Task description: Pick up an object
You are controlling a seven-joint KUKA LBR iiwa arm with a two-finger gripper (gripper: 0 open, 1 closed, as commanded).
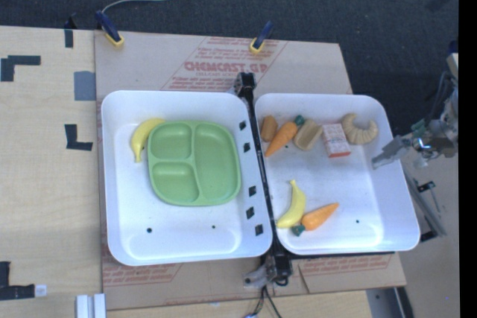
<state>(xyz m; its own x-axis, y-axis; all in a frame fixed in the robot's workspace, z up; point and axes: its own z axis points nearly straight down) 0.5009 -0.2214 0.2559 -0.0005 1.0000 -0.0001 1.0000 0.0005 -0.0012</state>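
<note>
A yellow banana [141, 136] is lying at nine o'clock in the left bin [127, 234], its inner curve touching the rim of a green divided tray [195, 163] that is sitting across the bin's centre. In the right bin [387, 223], a row of food toys is running along the twelve o'clock side: a small brown piece [268, 126], a carrot [282, 136] slanting beside it, a tan bread piece [307, 135], a white and red box [336, 141], and a curled croissant [360, 129] at one o'clock. Toward six o'clock, a second banana [292, 206] is lying with a second carrot [319, 217] just beside it. The gripper [389, 153] is hanging at three o'clock over the right bin's edge, holding nothing, well apart from every toy; how wide it is standing I cannot tell.
</note>
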